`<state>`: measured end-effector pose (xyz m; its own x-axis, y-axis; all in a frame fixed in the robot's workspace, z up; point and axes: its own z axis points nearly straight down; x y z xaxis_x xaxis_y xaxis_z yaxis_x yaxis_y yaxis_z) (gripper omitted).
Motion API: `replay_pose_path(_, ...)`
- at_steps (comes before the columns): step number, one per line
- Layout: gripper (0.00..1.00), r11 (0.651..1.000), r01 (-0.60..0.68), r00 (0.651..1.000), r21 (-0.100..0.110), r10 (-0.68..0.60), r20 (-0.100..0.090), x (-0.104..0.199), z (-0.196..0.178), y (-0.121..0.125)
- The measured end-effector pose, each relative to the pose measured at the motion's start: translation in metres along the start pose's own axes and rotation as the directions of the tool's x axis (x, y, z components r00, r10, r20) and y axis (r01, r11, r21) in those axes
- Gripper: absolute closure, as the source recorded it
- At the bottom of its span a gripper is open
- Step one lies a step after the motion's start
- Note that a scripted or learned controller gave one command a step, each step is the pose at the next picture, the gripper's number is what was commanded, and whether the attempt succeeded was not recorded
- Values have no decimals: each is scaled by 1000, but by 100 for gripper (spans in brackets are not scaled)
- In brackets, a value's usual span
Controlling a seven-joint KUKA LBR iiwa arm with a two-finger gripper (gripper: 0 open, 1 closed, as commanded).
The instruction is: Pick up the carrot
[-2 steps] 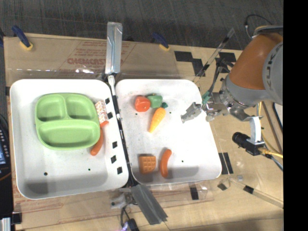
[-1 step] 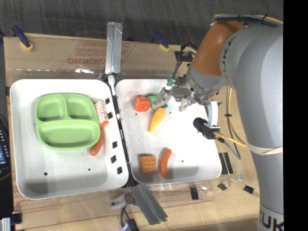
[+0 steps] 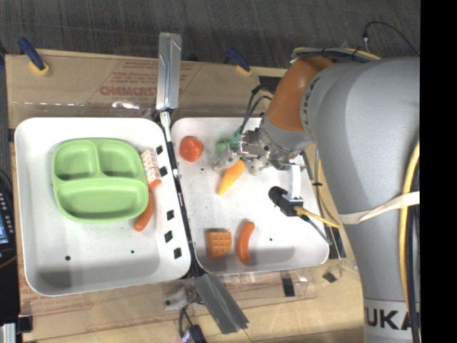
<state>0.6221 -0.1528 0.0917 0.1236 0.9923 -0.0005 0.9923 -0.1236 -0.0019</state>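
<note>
The carrot (image 3: 228, 179) lies tilted in the upper middle of the right bin (image 3: 285, 252), its orange body pointing down-left. A small green piece (image 3: 223, 147) sits just above it, near the gripper. My gripper (image 3: 248, 156) is low over the bin, right at the carrot's upper, thicker end. The wrist's metal parts and cables hide where the gripper meets the carrot. The grey arm with its orange band (image 3: 289, 102) reaches in from the right.
In the right bin are a red tomato (image 3: 191, 148), a waffle (image 3: 219, 243) and a red sausage (image 3: 245, 241). The left bin (image 3: 43, 263) holds a green divided plate (image 3: 96, 179), a small snack (image 3: 150, 164) and another sausage (image 3: 145, 214).
</note>
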Motion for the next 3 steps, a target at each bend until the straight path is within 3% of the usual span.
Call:
replay_pose_path(1,100,1000,6,1000,3,-6,-1,2,-9,0)
replay_pose_path(2,100,910,414,910,-5,-414,2,49,-141,30)
replay_pose_path(3,100,928,373,928,2,-373,0,1,-101,22)
